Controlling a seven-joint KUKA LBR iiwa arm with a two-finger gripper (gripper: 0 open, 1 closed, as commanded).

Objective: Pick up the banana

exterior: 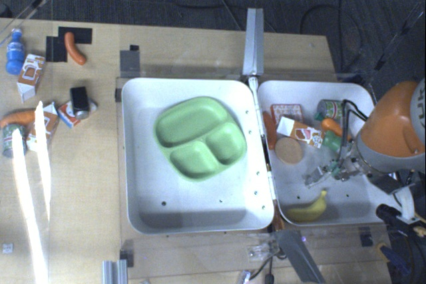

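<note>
Near the front wall of the right bin, the banana lies untouched, so the pick is not yet done. My gripper hangs just above it, among small packets; its state I cannot tell. Beside us the left bin holds a green tray.

text: none legible | cartons in right bin: printed labels too blurred to read | packets on bench: same
</note>
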